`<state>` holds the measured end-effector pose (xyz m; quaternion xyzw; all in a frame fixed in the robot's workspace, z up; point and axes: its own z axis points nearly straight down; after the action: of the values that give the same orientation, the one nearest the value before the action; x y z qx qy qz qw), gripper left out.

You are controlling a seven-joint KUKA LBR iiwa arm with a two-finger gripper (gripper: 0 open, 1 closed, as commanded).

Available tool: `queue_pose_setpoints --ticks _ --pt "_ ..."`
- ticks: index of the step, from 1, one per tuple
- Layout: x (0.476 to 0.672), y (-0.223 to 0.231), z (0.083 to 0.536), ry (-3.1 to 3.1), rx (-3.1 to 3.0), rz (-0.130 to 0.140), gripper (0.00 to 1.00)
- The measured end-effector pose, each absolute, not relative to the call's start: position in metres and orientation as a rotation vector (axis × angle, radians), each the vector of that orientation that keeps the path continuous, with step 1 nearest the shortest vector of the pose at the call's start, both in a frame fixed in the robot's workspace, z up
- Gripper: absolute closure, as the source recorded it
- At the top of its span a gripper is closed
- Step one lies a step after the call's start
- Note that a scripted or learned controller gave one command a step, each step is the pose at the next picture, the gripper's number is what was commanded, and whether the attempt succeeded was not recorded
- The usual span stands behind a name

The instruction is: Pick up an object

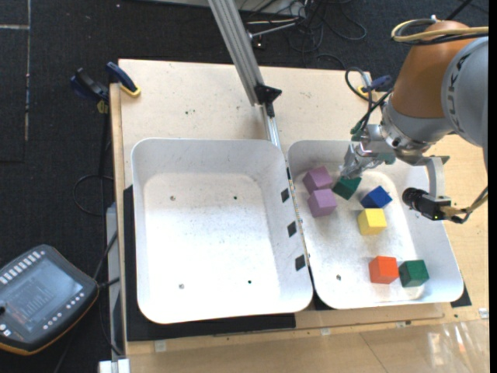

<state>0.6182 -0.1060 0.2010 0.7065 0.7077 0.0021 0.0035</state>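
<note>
Gripper (pixel 352 171) low in right bin (pixel 435 243), at dark green block (pixel 346 186)

Cut off at the right edge: the arm (pixel 450 76). Partly covered by the pincer (pixel 356 165): the dark green block (pixel 347 186). Too small to tell: finger spacing. Cropped at the lower left corner: the grey handheld pendant (pixel 39 298).

Dark green block (pixel 347 186), tilted, right bin (pixel 435 282), beside purple blocks (pixel 320 192)
</note>
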Motion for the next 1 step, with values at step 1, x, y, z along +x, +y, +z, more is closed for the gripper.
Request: queue_pose_setpoints --ticks 1 --pt "0.6199 -0.1061 0.2505 2.219 2.214 0.007 1.00"
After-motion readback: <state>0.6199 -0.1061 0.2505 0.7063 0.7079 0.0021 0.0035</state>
